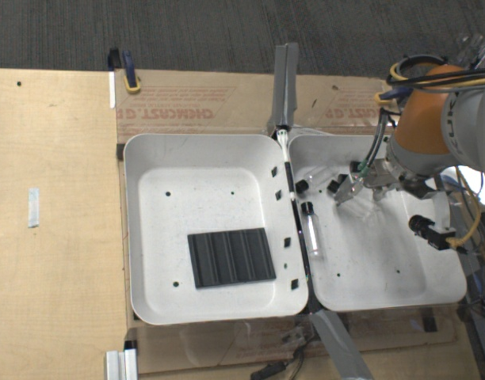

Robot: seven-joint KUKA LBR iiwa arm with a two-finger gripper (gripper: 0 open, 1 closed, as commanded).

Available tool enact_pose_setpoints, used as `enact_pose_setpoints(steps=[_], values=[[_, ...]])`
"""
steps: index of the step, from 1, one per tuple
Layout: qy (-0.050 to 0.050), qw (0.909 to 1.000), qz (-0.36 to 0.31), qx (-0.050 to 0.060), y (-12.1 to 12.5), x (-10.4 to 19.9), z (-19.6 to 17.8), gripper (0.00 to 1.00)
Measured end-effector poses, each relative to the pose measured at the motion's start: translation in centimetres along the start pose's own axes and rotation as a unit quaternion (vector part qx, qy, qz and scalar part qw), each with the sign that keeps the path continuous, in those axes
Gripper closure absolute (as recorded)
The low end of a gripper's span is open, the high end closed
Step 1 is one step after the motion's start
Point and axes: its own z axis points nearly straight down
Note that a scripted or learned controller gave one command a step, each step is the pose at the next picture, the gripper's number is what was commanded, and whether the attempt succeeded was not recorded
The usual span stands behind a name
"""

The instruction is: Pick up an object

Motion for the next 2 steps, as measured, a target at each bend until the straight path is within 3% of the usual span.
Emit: enact_pose_setpoints(steps=[1, 2], values=[[0.000, 1.0000, 0.001, 0.001, -0.1, -0.1, -0.8, 1.00], [-0.001, 0.9979, 0.065, 0.000, 4.5, 4.3, -11.0, 1.00]])
